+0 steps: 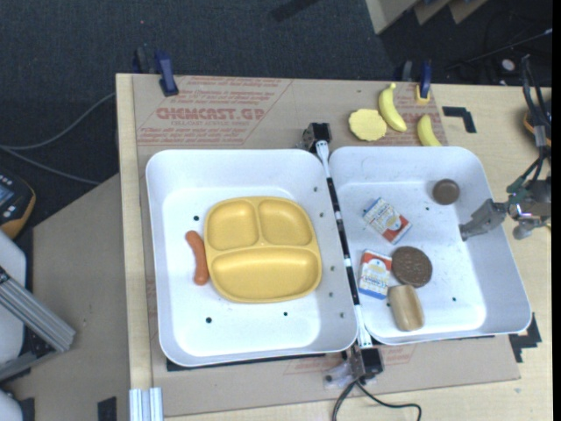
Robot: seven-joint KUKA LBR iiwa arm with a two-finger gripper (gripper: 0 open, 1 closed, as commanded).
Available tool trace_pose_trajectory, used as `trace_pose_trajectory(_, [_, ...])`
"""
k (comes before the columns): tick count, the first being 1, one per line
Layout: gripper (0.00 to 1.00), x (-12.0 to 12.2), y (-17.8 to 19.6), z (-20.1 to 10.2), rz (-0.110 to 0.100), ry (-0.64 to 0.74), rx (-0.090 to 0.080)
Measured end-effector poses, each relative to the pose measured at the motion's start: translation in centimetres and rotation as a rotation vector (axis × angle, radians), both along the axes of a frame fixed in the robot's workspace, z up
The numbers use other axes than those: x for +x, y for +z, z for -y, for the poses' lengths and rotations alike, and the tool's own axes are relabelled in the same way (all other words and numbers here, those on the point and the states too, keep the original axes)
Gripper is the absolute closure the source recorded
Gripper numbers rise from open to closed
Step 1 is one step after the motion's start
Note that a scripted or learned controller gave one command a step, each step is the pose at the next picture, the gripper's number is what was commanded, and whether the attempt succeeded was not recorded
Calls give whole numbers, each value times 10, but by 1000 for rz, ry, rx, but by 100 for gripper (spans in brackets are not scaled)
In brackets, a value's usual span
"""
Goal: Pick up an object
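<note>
Hovering at the right bin's [491, 310] edge, gripper [480, 221] is carrying nothing visible, finger spacing indeterminate; pick outstanding.

Little of the robot shows at the right edge — a small gripper [498, 217] of dull grey metal, its one clear finger [478, 220] a flat, tapering, wedge-like piece with a darker tip. Behind it sits a compact block of grey and silver parts, with a pale, light-coloured piece low at the very edge. Thin dark cables [536, 103] run down from above toward this block — looping and crossing one another, with a small orange-yellow spot beside them at the frame edge; screws or markings are too small to tell.
</note>
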State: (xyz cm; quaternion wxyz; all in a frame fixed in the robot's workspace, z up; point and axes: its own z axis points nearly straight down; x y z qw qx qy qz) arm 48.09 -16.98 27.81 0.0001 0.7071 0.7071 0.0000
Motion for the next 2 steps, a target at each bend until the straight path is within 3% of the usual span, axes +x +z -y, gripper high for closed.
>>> trace_pose_trajectory(1, [0,50,-111,30,-8,0,2])
trace_pose_trajectory(2, [0,80,-193,-45,-7,8,6])
